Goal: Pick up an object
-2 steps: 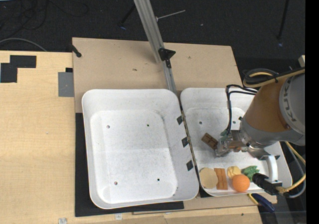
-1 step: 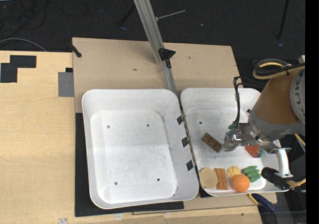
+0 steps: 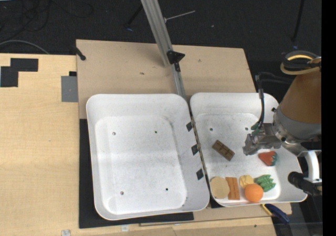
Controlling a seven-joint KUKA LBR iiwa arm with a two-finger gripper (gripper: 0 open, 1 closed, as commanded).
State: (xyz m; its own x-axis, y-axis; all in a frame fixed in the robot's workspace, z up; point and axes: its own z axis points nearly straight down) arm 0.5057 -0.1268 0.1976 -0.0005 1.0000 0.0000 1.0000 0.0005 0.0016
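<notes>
Gripper (image 3: pixel 254 143) sits low over right bin (image 3: pixel 231 105), between brown block (image 3: pixel 223 150) and red toy (image 3: pixel 268 158). Jaw state: can't tell from this angle.

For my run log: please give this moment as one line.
gripper: over right bin | nearest: red object | brown block: untouched | nothing held

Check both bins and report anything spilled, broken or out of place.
Nothing stands out. The toy foods lie inside the right white bin: a brown chocolate-bar piece mid-bin, a red piece by the gripper, the rest along the near edge.
</notes>
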